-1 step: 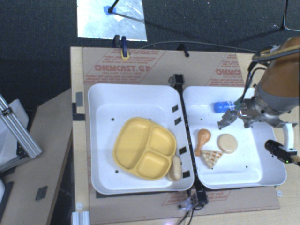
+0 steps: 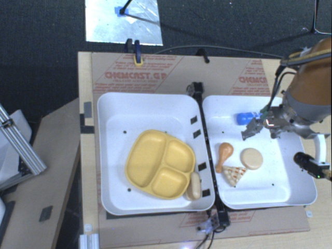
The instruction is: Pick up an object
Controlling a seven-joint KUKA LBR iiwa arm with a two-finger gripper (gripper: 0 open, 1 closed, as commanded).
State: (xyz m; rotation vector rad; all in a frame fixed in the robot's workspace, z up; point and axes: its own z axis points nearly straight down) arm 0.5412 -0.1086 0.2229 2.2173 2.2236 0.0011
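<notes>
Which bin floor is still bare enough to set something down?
Right bin: bare front strip below the pizza slice and cookie. Left bin: bare strip behind the yellow tray. Crowded between the drumstick and the blue item by the gripper.

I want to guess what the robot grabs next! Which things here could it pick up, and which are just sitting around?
For the job:
end effector
blue object
drumstick
round cookie
pizza slice
bread roll
yellow divided tray

Just lying about:
clamp on the board
shiny sheet beyond the bench
</notes>
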